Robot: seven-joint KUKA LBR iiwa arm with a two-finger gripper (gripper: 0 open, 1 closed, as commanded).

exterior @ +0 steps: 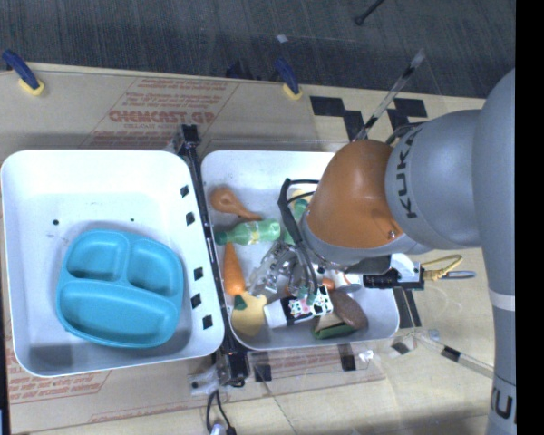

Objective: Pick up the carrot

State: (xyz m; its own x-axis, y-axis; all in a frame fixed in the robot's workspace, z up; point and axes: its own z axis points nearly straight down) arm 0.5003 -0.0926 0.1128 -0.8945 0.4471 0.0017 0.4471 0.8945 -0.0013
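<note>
Carrot (232, 269) lies in the right bin (254, 163), hard against its left wall, untouched, we note. Going left to right: left bin (18, 243) holds a blue divided tray (121, 287); then the carrot, with a green bottle (247, 234) above it and a yellow round thing (247, 315) below it. Gripper (279, 275) hangs just right of the carrot; open or closed, we cannot tell. Orange band (354, 198) hides the bin's middle.
</note>
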